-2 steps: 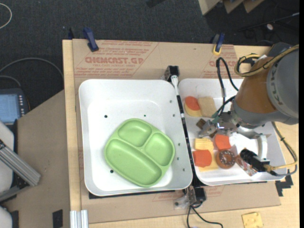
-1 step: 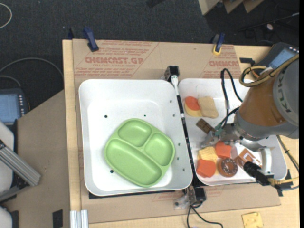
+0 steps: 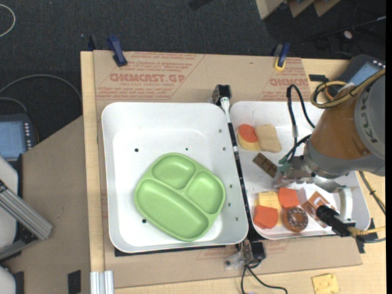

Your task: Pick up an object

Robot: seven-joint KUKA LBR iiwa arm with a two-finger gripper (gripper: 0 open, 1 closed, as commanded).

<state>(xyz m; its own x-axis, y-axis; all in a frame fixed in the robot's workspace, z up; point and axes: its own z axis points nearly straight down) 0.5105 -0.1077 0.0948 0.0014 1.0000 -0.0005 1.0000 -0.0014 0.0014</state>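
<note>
Biggest risk I see: the pile along the right bin's front edge is packed tight, so the gripper could knock neighbours or come up with nothing. Honestly can't tell what the hand is doing.

Count: two bins, one green divided plate in the left bin, and roughly eight small food pieces in the right one, near its middle and front.

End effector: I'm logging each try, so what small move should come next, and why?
Probably a short descent. The end effector hovers in the right bin, beside the brown bar and above the orange block, with nothing visibly gripped.
</note>
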